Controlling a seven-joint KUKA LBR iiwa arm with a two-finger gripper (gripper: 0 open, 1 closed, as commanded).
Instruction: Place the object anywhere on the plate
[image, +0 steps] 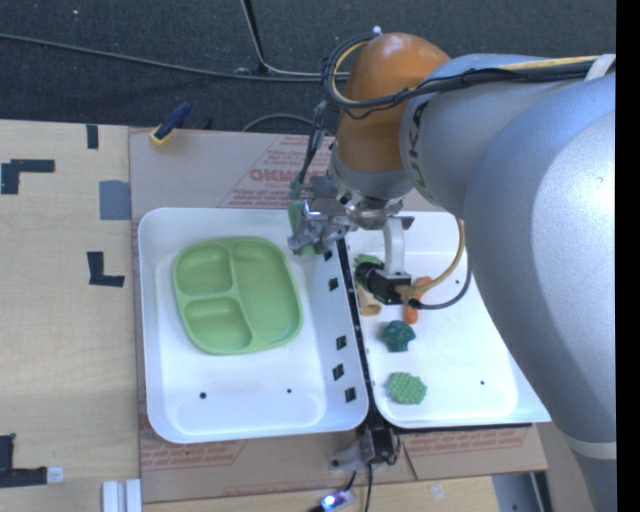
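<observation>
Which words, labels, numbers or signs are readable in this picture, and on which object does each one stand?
Red print on the brown cardboard sheet behind the bins: upside down from this camera and blurred; not readable with certainty.
Red print on the cardboard's front edge, below the right bin: too small to read.
Green plate, both white bins and the arm: no text visible.
</observation>
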